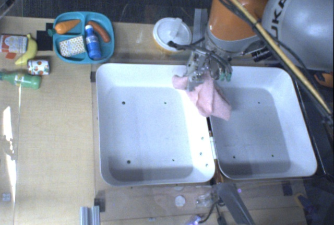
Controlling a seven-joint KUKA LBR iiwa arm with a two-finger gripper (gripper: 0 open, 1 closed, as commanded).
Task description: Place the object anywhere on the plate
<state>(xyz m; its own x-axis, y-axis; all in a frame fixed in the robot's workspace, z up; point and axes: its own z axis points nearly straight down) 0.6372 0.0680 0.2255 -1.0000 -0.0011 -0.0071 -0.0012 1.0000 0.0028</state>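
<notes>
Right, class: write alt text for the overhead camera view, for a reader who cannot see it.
A grey and orange robot arm holds a pink cloth in its gripper, hanging above the seam between two shallow white bins. Behind the bins stand a blue divided plate of toy food and a small white cup.
</notes>
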